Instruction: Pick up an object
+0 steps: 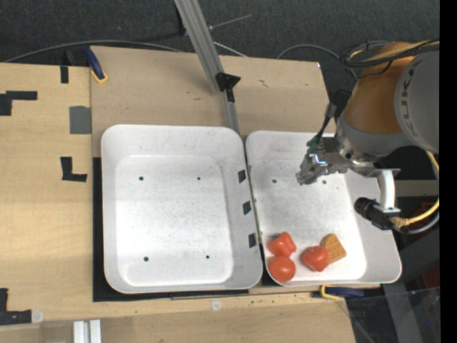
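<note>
Looking down on your bench (164, 77), you've got two white bins side by side. The left bin (171, 206) shows just its speckled floor w/ a few dark dots. The right bin (314, 213) holds all the pickable stuff, bunched at its near edge: one red piece (283, 244), a second red piece (282, 268) just nearer and touching or almost touching it, a third red piece (315, 258) to their right, and a tan block (333, 246) leaning against that third one on its right side.

Your arm (389, 106) comes in from the right, orange band visible, wrist over the right bin's far-right part. The gripper (311, 171) sits over the far half of the right bin, well apart from the red pieces and the tan block. Nothing is seen between its tips, but they're small and dark here, so you can't tell from this view whether it's released or clenched.

A grey pole (203, 38) slants from the far side down to the gap between the bins. Black tape marks (69, 168) sit on the bench's left, w/ a blue clamp (96, 64) at the far left. Cables (414, 220) hang by the arm's right side.
</note>
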